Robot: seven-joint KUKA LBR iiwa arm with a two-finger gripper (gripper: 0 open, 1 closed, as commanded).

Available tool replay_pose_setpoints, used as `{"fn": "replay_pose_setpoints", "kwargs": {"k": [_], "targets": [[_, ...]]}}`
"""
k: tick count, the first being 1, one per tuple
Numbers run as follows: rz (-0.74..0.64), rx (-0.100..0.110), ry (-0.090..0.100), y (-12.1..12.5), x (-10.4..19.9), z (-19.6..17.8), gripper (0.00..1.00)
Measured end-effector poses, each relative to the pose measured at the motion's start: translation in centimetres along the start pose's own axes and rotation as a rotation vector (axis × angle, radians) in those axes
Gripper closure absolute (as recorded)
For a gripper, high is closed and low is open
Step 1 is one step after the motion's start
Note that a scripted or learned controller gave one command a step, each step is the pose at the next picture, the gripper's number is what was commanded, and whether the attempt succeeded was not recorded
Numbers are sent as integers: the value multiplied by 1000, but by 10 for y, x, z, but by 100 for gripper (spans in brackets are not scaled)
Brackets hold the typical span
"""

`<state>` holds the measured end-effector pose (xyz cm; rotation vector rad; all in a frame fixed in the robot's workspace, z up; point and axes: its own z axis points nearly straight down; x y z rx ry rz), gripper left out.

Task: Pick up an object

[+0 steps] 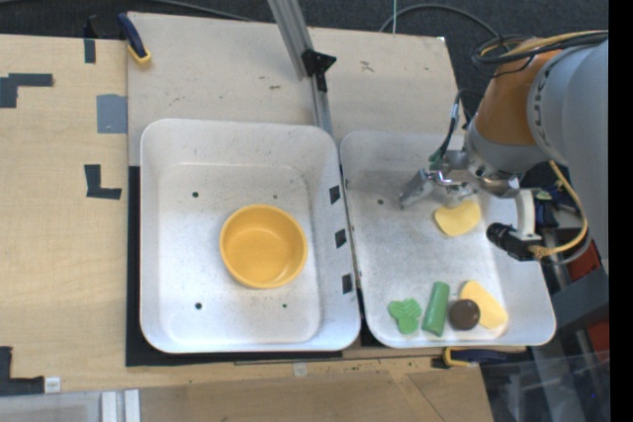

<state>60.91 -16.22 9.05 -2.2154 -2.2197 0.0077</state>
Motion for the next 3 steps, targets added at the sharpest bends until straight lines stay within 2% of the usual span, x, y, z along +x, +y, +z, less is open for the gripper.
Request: {"fn": "replay_pose_setpoints", "kwargs": {"k": [1, 2, 3], "targets": [[-1, -4, -1, 1, 0, -14, 100], [2, -9, -1, -3, -4, -58, 100], [0, -12, -2, 7, -8, -109, 100]]}}
